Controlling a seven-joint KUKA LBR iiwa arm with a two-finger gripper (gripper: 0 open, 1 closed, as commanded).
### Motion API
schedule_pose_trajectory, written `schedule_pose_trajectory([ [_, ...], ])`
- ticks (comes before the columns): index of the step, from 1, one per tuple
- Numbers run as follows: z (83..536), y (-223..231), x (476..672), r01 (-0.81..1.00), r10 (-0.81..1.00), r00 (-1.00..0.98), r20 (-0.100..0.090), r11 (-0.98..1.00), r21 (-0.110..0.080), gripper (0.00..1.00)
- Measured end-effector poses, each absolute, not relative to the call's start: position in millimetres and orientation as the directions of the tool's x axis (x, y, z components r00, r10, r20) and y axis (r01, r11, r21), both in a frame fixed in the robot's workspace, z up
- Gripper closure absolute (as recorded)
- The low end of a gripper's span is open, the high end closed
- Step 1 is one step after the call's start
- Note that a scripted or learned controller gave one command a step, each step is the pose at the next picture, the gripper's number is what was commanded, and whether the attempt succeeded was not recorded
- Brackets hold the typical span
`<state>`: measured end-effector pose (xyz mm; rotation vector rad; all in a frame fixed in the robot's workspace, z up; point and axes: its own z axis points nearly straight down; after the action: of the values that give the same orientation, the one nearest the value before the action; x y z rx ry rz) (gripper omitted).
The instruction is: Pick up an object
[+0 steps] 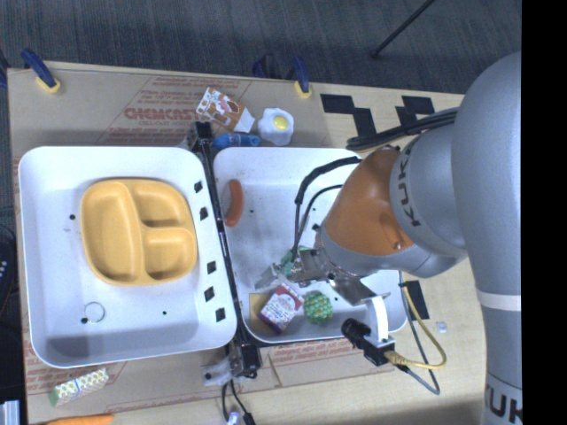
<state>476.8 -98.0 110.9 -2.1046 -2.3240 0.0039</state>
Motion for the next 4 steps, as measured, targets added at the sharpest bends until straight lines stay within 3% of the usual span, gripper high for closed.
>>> schedule_pose_trajectory([
  [1,91.3,-98.8,475.7,0.903,0.903,-0.430,0.004,0.430,-0.004,0.00],
  [4,91.3,-98.9,475.7,0.903,0.903,-0.430,0.004,0.430,-0.004,0.00],
])
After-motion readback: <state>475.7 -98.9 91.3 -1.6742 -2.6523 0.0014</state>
